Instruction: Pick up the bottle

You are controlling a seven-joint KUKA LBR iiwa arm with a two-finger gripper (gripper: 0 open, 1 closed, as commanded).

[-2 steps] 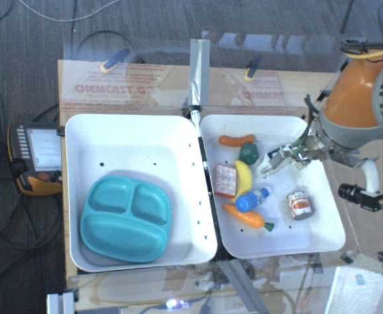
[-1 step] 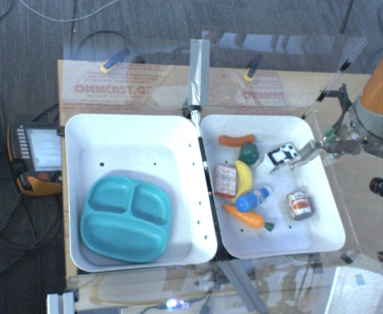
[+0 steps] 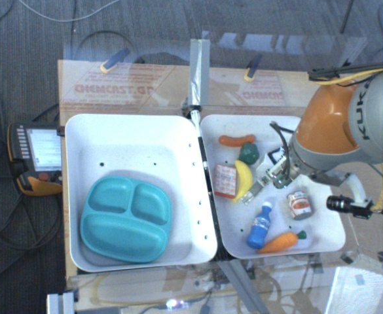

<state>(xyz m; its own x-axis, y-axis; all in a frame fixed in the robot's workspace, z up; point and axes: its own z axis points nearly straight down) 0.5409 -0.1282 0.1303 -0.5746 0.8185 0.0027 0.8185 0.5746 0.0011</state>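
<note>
A small blue bottle [image 3: 260, 226] with a white cap lies in the right bin [image 3: 325, 237], near its front, slanting up to the right. My gripper [image 3: 252, 192] hangs over the middle of that bin, just above and slightly left of the bottle's cap, right beside the banana [image 3: 243, 177]. Nothing shows between its fingers, and the bottle rests on the bin floor apart from them.
In the right bin also lie an orange carrot [image 3: 279, 242] against the bottle, a small can [image 3: 299, 204], a red-and-white carton [image 3: 225, 180], a dark green round fruit [image 3: 249, 153] and a red-orange chilli [image 3: 236, 139]. The left bin [image 3: 112, 142] holds a teal divided plate [image 3: 126, 219].
</note>
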